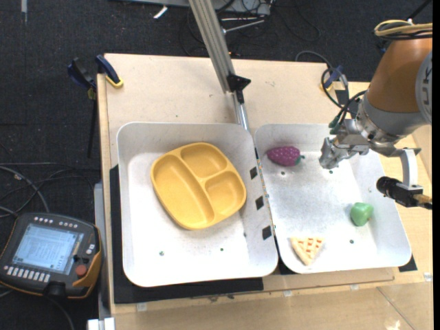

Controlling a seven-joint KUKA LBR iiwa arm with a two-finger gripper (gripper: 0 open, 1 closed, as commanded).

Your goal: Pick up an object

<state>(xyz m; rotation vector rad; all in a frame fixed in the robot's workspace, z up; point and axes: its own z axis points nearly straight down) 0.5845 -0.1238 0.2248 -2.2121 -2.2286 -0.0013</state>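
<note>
Three small objects lie in the right bin [385, 249]: a purple grape bunch [284, 155] near the back left, a green round piece [361, 214] toward the right, and a pizza slice toy [306, 249] near the front. My gripper [330, 158] hangs over the back of this bin, a little to the right of the grape bunch and apart from it. Nothing shows between its fingers. Whether the fingers stand apart or together is too small to make out.
The left bin [137, 253] holds a yellow divided plate [198, 184]. A metal pole [214, 36] slants across the bench's back toward the gap between the bins. A teach pendant [45, 253] sits off the bench at lower left. Blue clamps [93, 71] grip the bench's back edge.
</note>
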